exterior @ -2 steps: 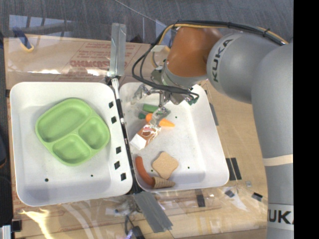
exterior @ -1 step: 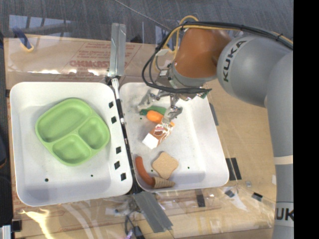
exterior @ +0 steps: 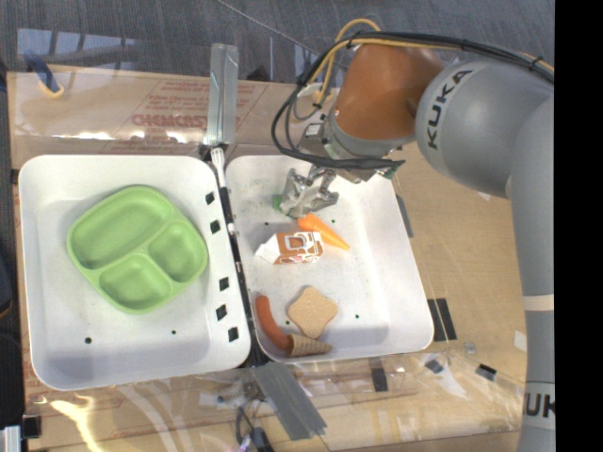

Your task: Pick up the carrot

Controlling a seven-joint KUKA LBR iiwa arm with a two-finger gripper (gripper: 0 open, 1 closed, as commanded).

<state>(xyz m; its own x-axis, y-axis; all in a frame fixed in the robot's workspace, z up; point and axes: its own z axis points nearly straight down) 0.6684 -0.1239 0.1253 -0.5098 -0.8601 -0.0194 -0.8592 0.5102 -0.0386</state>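
Note:
An orange carrot [exterior: 324, 232] lies in the right bin [exterior: 396, 281], pointing toward the lower right. My gripper [exterior: 309, 196] hangs just above its upper left end, under the orange wrist band. Whether the metal fingers touch the carrot is not clear, and it looks to rest on the bin floor.
In the right bin also lie a white and orange carton [exterior: 298, 248], a tan bread slice [exterior: 312, 311], a brown sausage [exterior: 269, 322] and a cone [exterior: 309, 347]. A green divided plate [exterior: 138, 248] sits in the left bin [exterior: 57, 347].

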